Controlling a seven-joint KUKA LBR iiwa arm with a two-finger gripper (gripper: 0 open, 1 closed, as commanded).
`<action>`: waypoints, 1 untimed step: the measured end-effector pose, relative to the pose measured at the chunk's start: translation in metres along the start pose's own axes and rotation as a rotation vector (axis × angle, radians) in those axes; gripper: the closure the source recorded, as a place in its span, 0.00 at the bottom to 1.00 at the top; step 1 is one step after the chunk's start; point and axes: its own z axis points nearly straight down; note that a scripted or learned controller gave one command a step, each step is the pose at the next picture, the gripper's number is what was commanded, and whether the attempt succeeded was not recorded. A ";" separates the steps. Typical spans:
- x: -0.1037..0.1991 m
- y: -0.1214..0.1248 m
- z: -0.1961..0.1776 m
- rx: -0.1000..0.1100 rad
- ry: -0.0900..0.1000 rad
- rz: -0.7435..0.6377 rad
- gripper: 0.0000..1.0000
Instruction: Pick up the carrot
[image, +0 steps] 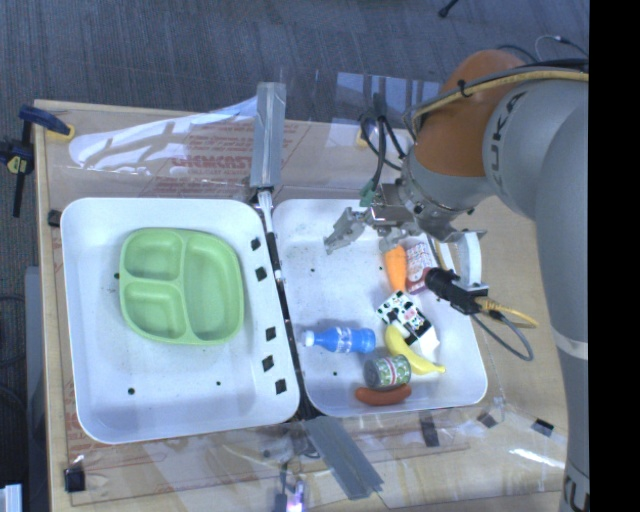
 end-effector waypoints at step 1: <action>-0.047 0.026 -0.018 -0.003 0.000 0.005 0.00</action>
